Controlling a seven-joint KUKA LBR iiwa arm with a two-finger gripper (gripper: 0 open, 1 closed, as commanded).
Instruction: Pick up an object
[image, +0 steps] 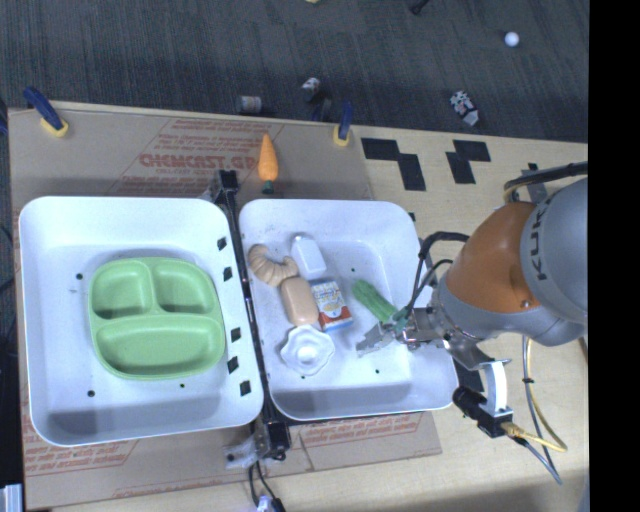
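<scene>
Looking down at a slant on a bench covered with brown cardboard (330, 440) printed in red lettering, its near edge toward the bottom. Two shallow white bins sit on it side by side, smooth plastic with rounded corners, joined by a black clip strip.

In the left bin (50, 400) lies a pale green tray (155, 317), matte, with rounded edges and three compartments.

In the right bin (395, 230), nearest the viewer, is a small white cup-like piece (305, 351) with a crinkled rim. Just right of it the gripper (378, 338) reaches in from the right, metallic fingers down inside the bin; I cannot tell whether they are apart or together, and nothing is clearly seen between them. Touching or just beside its tip is a green, oblong object (372, 298), lying at a tilt. Left of that is a small carton (331, 304) with a red and blue label, then a tan, smooth, sausage-like shape (297, 298). Farther back sit a curved beige piece (268, 265) and a white block (308, 256).

The arm (510, 270) is glossy grey with an orange band, cables trailing near the bench edge.

Beyond the bins, an orange carrot-shaped toy (267, 158) rests on the cardboard. Blue clamps (45, 110) hold the far edge. Behind is dark ribbed carpet (150, 50) scattered with small bits.
</scene>
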